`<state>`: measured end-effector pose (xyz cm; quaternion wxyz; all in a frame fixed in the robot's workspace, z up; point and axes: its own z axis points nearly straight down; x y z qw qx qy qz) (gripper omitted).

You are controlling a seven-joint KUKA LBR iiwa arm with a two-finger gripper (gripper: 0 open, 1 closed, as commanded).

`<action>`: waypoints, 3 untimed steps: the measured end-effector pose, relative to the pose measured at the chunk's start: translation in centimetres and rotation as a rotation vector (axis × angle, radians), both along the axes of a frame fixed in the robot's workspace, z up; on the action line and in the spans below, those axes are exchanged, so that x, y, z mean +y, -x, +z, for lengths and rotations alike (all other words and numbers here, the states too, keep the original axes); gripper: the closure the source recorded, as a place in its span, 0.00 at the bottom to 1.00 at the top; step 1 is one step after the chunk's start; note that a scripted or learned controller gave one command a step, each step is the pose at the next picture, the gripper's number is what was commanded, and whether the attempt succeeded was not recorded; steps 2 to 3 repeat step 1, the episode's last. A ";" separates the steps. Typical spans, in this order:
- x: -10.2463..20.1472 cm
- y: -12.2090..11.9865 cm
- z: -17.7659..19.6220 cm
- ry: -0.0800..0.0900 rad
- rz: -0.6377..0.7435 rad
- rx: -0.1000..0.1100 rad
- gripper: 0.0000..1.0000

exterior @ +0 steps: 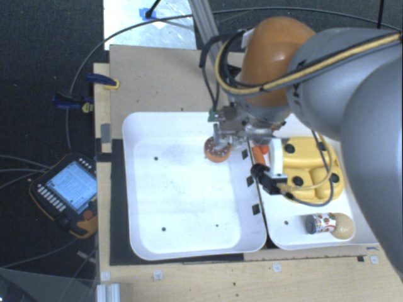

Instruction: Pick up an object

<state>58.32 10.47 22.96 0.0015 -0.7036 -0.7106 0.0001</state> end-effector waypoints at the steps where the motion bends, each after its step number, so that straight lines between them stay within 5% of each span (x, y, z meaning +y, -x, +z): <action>1: -0.3 -0.1 0.2 0.002 -0.006 -0.003 0.00; 3: -0.3 -0.1 0.2 0.002 -0.006 -0.003 0.00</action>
